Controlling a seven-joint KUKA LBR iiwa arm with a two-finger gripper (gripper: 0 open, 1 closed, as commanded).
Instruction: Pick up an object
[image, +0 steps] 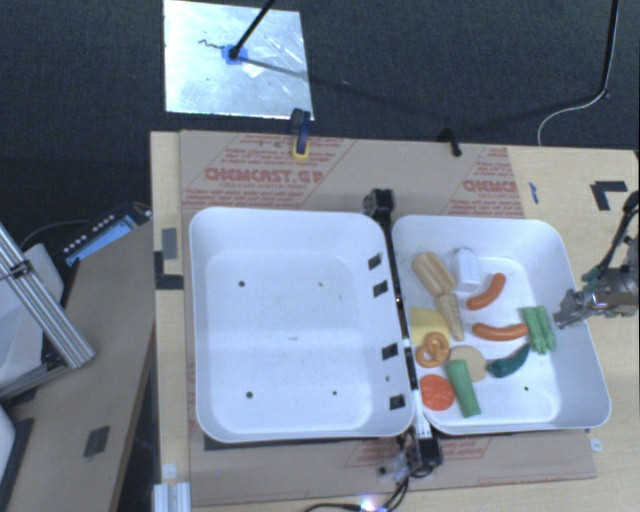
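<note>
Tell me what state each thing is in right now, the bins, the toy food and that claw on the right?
Left bin: lying flat, white floor bare.
Right bin: holds toy food in a loose pile.
Corn cob: lying on its side.
Two sausages: lying flat, apart.
Pretzel: flat on yellow piece.
Green stick: lying beside the red slice.
Gripper: at the bin's right rim, holding nothing visible.

two white bins – just left of the claw: two sausages, one pretzel, one tomato slice.
</note>
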